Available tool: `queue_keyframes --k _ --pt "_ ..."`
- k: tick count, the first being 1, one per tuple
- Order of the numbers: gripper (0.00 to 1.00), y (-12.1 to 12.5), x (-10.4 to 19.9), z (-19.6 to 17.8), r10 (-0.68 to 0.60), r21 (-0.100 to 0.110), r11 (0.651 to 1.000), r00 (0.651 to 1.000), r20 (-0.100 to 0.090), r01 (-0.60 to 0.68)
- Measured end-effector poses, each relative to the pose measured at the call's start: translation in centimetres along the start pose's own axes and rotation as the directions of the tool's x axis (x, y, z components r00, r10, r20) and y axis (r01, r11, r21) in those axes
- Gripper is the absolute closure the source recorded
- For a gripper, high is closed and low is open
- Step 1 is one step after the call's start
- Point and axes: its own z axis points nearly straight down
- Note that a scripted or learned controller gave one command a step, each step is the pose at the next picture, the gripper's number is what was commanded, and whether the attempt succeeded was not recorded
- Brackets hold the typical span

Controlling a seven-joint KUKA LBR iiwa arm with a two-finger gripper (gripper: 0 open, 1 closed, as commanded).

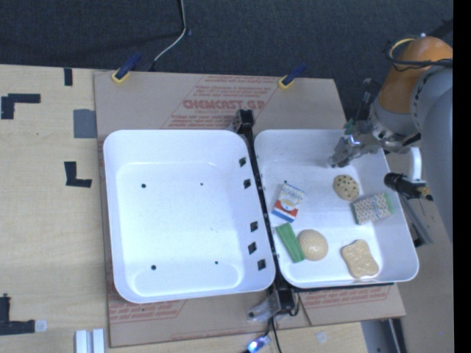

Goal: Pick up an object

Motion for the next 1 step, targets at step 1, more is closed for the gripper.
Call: queue_keyframes --k 1 --pt "1.00 0.28 2.63 -9.36 -0.005 -0.009 1.000 1.000 -0.001 0.005"
